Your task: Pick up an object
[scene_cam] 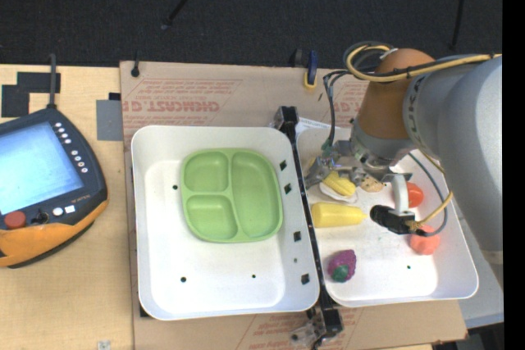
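Since nothing shows gripped in my claw (349,170), I judge the pick as not yet made. My claw hangs low over the back left part of the right bin (455,284), just above a small white and yellow piece (341,188). Whether it touches that piece I cannot tell, nor can I tell whether the claw is wide or narrow, because my wrist hides it from above. Just in front of that piece lies a longer yellow toy (336,215), nearer the front a purple toy (343,265), and off to the right 2 orange bits (424,242). The left bin (156,279) holds 1 green plate (231,197) with 3 sections, well apart from my claw. What is left, as I judge it, is nearly everything: closing on 1 thing, most likely the white and yellow piece, and raising it clear of the bin.
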